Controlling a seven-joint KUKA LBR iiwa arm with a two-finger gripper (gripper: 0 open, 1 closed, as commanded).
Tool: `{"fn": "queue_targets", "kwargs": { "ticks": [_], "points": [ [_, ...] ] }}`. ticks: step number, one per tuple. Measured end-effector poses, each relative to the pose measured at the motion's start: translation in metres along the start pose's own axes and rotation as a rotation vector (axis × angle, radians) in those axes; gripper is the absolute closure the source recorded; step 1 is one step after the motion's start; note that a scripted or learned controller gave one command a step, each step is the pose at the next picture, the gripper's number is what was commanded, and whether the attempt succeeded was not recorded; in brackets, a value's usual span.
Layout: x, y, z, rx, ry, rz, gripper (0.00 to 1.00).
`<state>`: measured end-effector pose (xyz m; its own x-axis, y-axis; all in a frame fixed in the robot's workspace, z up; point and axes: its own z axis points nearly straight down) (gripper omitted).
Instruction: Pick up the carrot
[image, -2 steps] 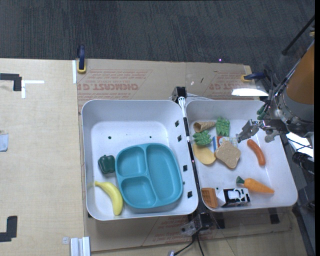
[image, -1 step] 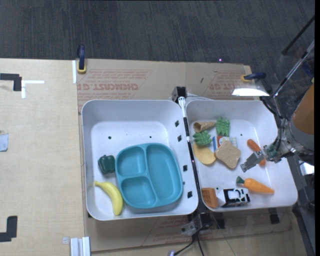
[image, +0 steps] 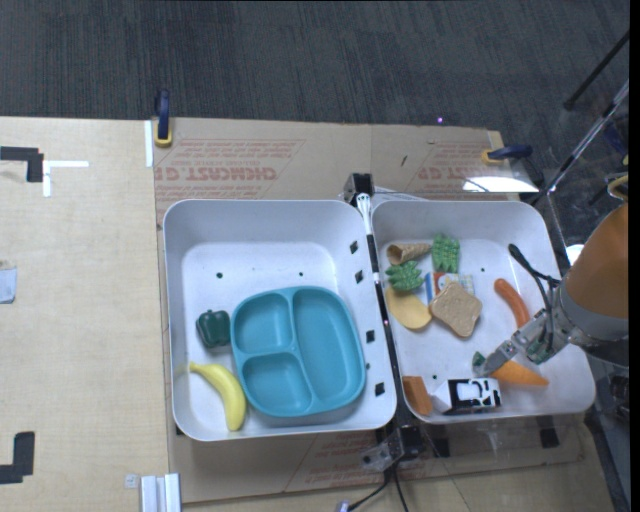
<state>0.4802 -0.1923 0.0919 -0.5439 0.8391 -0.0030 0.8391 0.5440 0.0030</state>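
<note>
The carrot (image: 524, 376), orange and tapered, lies near the front right corner of the right bin (image: 560, 250). My gripper (image: 486, 359) reaches in from the right, low over the bin floor, its tip just left of and above the carrot's thick end. The gripper body crosses the carrot's upper edge and hides part of it. I cannot make out whether the carrot is touched or held.
The right bin also holds a red sausage (image: 510, 297), a bread slice (image: 457, 309), a yellow piece (image: 411, 310), a cone (image: 407, 252), greens (image: 445, 253), a black-and-white item (image: 472, 395) and an orange piece (image: 417, 396). In the left bin are a teal divided plate (image: 300, 350), a banana (image: 226, 393) and a green pepper (image: 213, 328).
</note>
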Motion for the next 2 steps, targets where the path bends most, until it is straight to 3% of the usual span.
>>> {"fn": "queue_targets", "kwargs": {
  "ticks": [1,2],
  "points": [
    [-0.001,0.002,-0.009,-0.004,-0.003,0.007,1.00],
    [0.059,0.067,-0.082,0.002,0.000,0.208,1.00]
  ]
}}
